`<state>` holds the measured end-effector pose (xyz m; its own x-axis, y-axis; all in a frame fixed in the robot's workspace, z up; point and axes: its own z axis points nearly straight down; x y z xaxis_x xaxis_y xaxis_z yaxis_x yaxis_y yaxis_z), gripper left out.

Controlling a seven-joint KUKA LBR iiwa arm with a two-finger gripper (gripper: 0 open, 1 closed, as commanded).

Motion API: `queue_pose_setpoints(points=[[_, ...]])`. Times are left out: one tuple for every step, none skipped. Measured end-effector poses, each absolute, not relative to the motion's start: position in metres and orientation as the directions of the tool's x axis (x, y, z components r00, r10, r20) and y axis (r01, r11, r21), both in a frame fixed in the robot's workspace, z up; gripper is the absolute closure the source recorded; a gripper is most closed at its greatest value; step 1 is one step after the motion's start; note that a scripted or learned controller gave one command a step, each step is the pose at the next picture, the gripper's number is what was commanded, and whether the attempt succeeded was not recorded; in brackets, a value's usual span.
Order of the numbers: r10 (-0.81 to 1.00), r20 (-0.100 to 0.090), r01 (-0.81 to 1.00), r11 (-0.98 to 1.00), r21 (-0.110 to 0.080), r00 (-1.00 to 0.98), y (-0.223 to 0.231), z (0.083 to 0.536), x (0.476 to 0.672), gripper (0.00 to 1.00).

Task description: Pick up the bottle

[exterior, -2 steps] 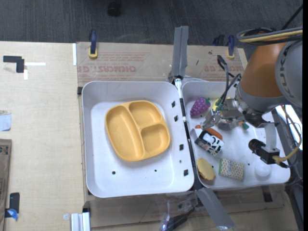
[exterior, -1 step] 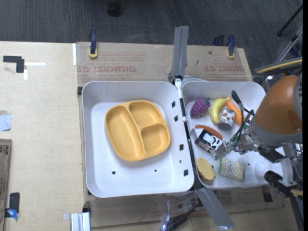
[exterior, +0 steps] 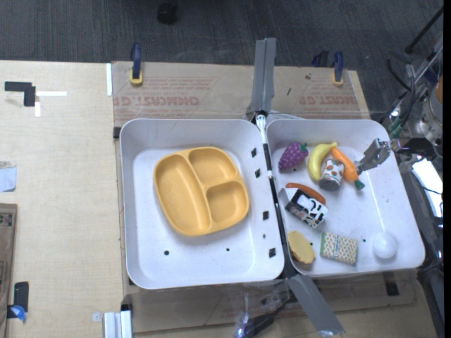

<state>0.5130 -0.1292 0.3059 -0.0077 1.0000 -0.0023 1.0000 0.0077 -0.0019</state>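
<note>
1. White bins sit side by side on the tabletop (exterior: 63, 189). The left bin (exterior: 141, 259) holds a yellow plate (exterior: 201, 189) with three parts, and nothing lies on the plate.
2. The right bin (exterior: 405, 210) holds many small things: purple grapes (exterior: 292, 156), a banana (exterior: 318, 160), a carrot (exterior: 345, 165), a small can (exterior: 330, 175), a tan cookie (exterior: 301, 247), a green sponge (exterior: 340, 248) and a white ball (exterior: 385, 246).
3. The bottle (exterior: 307, 204) looks like the black and white thing with a red end. It lies on its side near the middle of the right bin, close to the wall between the bins. I am not fully sure this is the bottle, because it is small in the view.
4. The pincer (exterior: 372, 155) is low in the right bin, near its right side, just beside the carrot and the can. It is too small to tell if its tips are apart or together. Nothing shows between them.
5. The bottle is not picked up yet. It lies in the bin, apart from the pincer.
6. I think the whole job is left to do: the pincer must go over to the bottle, close on it and lift it. The can and carrot are close by, so they could get bumped.
</note>
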Motion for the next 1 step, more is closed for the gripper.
queue_pose_setpoints(points=[[0.988, -0.003, 0.988, -0.157, -0.002, 0.157, -0.0199, 0.3188, 0.5122, 0.00]])
